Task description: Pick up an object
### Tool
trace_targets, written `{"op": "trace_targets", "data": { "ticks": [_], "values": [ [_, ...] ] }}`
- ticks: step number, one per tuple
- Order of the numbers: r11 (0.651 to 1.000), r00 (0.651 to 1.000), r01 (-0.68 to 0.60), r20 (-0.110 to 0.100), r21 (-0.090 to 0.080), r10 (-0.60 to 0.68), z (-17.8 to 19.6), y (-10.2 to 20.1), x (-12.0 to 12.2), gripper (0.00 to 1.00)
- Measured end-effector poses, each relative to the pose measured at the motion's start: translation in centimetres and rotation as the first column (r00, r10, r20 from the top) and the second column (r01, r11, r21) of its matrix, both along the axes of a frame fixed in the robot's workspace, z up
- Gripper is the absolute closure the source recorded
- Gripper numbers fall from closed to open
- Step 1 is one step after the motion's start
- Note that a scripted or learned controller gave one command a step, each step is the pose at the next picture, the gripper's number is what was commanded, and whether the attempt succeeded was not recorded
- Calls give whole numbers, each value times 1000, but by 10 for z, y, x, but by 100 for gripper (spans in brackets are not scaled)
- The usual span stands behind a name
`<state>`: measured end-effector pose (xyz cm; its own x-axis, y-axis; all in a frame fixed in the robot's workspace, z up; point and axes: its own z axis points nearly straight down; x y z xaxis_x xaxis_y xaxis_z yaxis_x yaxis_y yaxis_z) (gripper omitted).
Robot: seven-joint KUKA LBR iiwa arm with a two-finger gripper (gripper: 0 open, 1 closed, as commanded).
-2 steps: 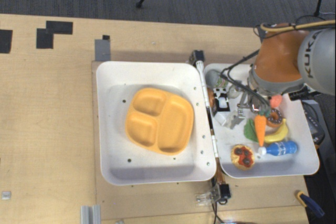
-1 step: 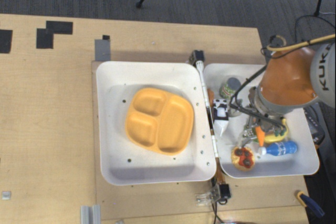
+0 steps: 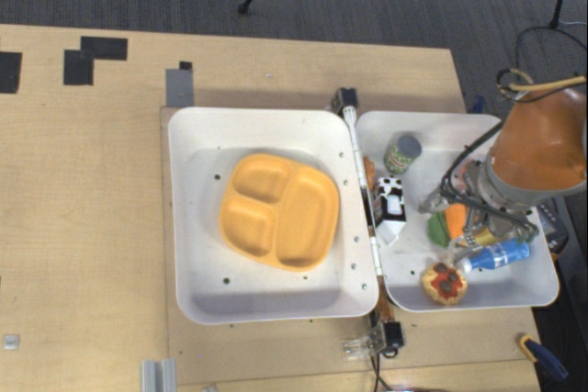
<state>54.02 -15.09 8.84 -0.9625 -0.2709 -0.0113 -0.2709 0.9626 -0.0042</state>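
Two shallow white bins are sitting side by side on the wooden bench. The left bin is holding a yellow-orange divided plate, three compartments, lying tilted near the bin's middle. The right bin is holding the loose objects. A small grey-capped jar is lying toward the far side. A black-and-white carton is resting beside the inner wall, with a thin orange item just beyond it against the divider. A green-and-orange toy vegetable is lying near the bin's middle. A blue bottle is lying on its side toward the near right, and a round red-and-yellow piece is sitting close to the near edge.

The arm, with its orange band, is reaching over the right bin from the right. The gripper is hanging low over the bin, just beside the toy vegetable and just above the blue bottle in the view. Wrist and cabling are covering the fingers, so whether they are released or clenched cannot be told, and nothing is visibly grasped between them.
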Motion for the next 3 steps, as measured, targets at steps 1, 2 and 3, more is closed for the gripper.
{"op": "trace_targets", "data": {
  "ticks": [1,2,3],
  "values": [
    [986,986,-169,3,-5,169,1,37,-20,0],
    [986,986,-165,8,-6,165,12,37,-18,100],
    [986,986,-165,8,-6,165,12,37,-18,0]
  ]
}}
